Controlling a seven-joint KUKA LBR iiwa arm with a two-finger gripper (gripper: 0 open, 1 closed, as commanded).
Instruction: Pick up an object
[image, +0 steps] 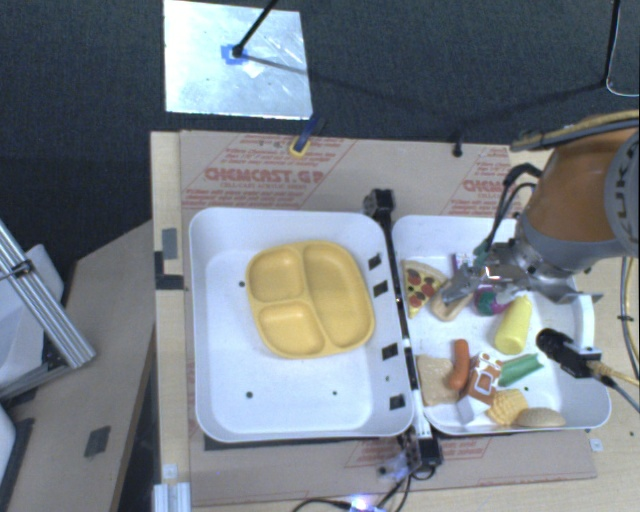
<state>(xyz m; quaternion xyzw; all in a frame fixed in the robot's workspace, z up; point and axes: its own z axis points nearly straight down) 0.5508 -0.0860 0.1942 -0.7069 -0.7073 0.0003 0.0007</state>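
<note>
Over right bin (420, 232), end effector (470, 285) low

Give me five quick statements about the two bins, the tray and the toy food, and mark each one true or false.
1. The yellow tray lies in the left bin. True.
2. The tray has three compartments. True.
3. The pizza slice lies on the tray. False: it lies in the right bin, near the divider.
4. The gripper is over the left bin. False: it is over the right bin, beside the pizza slice.
5. The corn cob is blue. False: it is yellow.
</note>
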